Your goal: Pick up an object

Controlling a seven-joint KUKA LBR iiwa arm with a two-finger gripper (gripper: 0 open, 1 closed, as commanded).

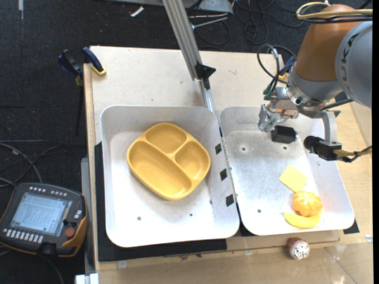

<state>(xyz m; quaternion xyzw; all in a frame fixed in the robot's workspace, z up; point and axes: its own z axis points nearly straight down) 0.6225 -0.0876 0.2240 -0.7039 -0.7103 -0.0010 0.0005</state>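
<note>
Above right bin's (249, 158) far corner: gripper (269, 120), finger state unclear; nearer, yellow block (292, 177), orange (307, 203), banana (301, 220); yellow tray (169, 159) leftward

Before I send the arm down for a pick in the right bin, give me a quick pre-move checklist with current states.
1. Targets present in right bin: ok; yellow block, orange fruit, banana near its front corner.
2. Gripper over a target: not ok; it hangs at the bin's far edge, away from them.
3. Finger state: cannot tell.
4. Targets separated: not ok; fruit touches banana.
5. Yellow divided plate out of the way: ok; in left bin.
</note>
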